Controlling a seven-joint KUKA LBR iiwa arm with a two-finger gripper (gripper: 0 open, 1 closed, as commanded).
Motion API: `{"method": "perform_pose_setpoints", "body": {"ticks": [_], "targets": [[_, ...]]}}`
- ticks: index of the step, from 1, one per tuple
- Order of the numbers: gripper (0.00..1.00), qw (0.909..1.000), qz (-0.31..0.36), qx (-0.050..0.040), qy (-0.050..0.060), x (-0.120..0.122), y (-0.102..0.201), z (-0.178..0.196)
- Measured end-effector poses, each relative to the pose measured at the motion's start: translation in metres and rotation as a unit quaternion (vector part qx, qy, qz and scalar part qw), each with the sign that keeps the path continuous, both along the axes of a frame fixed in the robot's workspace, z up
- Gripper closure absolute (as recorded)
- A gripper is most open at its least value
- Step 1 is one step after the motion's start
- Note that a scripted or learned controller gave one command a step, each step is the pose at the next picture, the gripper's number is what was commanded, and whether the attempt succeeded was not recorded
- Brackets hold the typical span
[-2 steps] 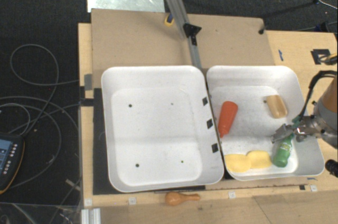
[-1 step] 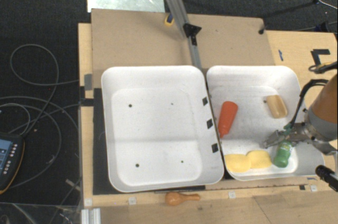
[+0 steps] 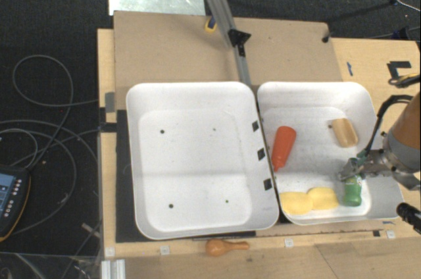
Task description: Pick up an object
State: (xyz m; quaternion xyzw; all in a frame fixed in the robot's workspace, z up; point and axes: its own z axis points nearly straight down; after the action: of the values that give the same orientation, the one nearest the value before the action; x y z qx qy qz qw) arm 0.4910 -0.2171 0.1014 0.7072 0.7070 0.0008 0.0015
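The right bin [image 3: 316,97] holds an orange carrot-shaped piece [image 3: 283,146] near its left wall and a tan block [image 3: 343,131] toward the back right. A yellow lumpy piece [image 3: 309,201] lies at the front, and a small green object [image 3: 352,194] sits in the front right corner. My gripper [image 3: 353,172] reaches in from the right and hangs right over the green object, at or just above its top. The gripper's body hides where they meet.
The left bin [image 3: 191,100] stands beside the right one, their walls touching in the middle. A slanted metal pole [image 3: 220,4] crosses the cardboard behind the bins. A small orange-brown item [image 3: 227,246] lies on the bench in front of the left bin.
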Motion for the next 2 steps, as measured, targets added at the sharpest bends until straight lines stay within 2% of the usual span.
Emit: {"method": "perform_pose_setpoints", "body": {"ticks": [2], "targets": [[1.0,1.0,0.003,-0.0012,-0.002,0.009,-0.001,0.117]]}}
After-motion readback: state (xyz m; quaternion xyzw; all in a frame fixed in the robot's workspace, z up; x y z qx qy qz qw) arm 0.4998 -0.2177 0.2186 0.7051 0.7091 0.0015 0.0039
